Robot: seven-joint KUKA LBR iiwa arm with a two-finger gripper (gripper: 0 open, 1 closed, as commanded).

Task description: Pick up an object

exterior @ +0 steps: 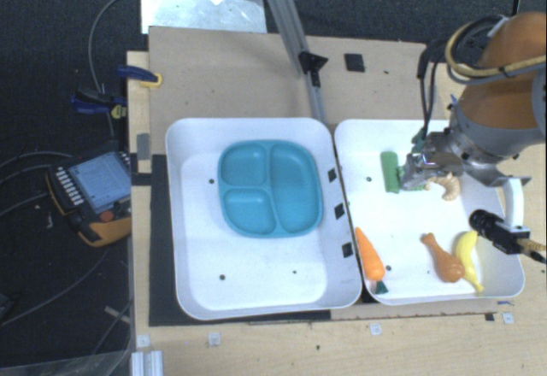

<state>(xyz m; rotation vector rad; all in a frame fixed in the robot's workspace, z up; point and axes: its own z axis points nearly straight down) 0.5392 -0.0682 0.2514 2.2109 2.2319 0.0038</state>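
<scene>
Toys for the picking lie in the right bin [359,143], which sits on the right half of the counter [214,67], side by side with the left bin [184,195]. The left bin carries a blue divided plate [271,188] near its middle. The grey and orange arm [504,84] reaches in over the right bin's far right corner, and its tool [419,171] hangs low near the bin's far edge, just beside a green block [391,171] and close to a tan curved piece [446,186]. Whether the tool is apart or together I cannot tell, and nothing shows clamped in it. A carrot [369,255] lies along the right bin's left wall toward the near edge; a drumstick [442,259] and a banana [468,256] lie together by the near right corner, well apart from the tool. By my reading the step in hand is the descent onto a target, most likely the green block. The next move calls for centring over that block, closing on it, and lifting straight up to check the hold.
</scene>
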